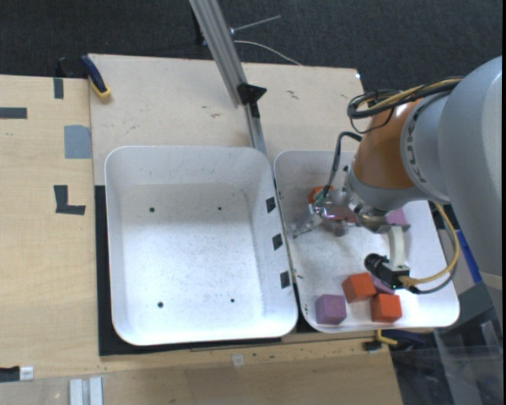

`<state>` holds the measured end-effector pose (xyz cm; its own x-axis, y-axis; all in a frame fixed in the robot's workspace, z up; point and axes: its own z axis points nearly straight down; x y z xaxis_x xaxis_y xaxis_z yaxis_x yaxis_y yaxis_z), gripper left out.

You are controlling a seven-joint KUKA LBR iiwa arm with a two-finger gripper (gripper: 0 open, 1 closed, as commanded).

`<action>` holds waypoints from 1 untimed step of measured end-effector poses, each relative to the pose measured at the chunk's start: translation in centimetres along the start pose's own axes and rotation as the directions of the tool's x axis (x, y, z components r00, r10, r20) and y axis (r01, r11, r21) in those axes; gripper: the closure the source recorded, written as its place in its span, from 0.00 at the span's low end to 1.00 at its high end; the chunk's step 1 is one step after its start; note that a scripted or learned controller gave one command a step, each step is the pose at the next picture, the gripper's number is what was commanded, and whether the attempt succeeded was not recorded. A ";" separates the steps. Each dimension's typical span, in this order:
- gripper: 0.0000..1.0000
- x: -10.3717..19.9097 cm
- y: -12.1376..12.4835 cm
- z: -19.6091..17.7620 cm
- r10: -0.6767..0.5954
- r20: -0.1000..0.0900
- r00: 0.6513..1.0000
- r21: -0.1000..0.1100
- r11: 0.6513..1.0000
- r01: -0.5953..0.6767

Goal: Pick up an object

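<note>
Camera view, looking down at a slant. Two shallow white bins sit side by side on a tan surface (34, 226). The left bin (118, 226) is the bigger one in frame, floor speckled with dark marks. The right bin (291, 175) holds the objects and the arm's working end.

The grey arm (464, 133) comes in from the right, orange band (384, 150) above the wrist, cables looping over it. The gripper (308, 224) sits low over the right bin's upper-left part, close to the wall shared with the left bin. Metal fingers (302, 226) point toward that wall; cannot tell whether they are apart or together, and nothing is visibly between them. A small red and green bit (319, 196) shows right at the gripper body, unclear what it is.

Objects in the right bin, near its front edge: a purple block (330, 309), an orange block (359, 288) just beside it to the upper right, and a second orange block (386, 308) further right, close to the first. A pink piece (395, 218) peeks out behind the wrist, mostly hidden. All blocks lie well apart from the fingers.

A slanted aluminium post (222, 45) rises behind the bins. A blue-and-yellow clamp (95, 76) sits at the surface's back left corner. Dark tape marks (66, 199) on the left part.
</note>
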<state>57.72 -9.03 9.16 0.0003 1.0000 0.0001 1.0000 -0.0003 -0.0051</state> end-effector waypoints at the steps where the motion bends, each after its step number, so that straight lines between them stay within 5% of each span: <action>1: 0.00 -4.4 -1.9 -17.2 -0.001 0.003 1.000 -0.012 1.000 0.001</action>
<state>55.88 -13.41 26.40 -0.0005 1.0000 -0.0028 1.0000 0.0005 0.0069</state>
